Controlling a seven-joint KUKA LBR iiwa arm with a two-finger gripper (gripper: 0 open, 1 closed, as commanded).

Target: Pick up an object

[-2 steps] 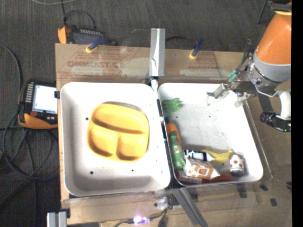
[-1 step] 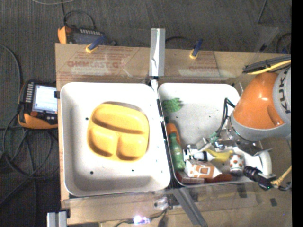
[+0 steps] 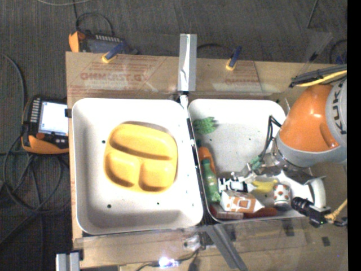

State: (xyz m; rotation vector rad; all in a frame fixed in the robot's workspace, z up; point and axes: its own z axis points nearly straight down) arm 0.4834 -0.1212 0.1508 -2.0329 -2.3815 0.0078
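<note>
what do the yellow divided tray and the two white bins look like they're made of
The yellow divided tray looks like moulded plastic: one even colour, rounded compartment edges and a soft sheen. The left bin and right bin also look like smooth, slightly glossy plastic, with rounded corners and curved walls, though coated metal cannot be ruled out from this view.

Grey arm (image 3: 333, 123) with broad, rounded orange band (image 3: 307, 123) above wrist. Dark letters "KU" on pale grey casing at right edge. Thin black cable looping beside orange band. Silvery metal wrist hardware below band, small green part alongside. White curved piece and black fitting near lower end.
</note>
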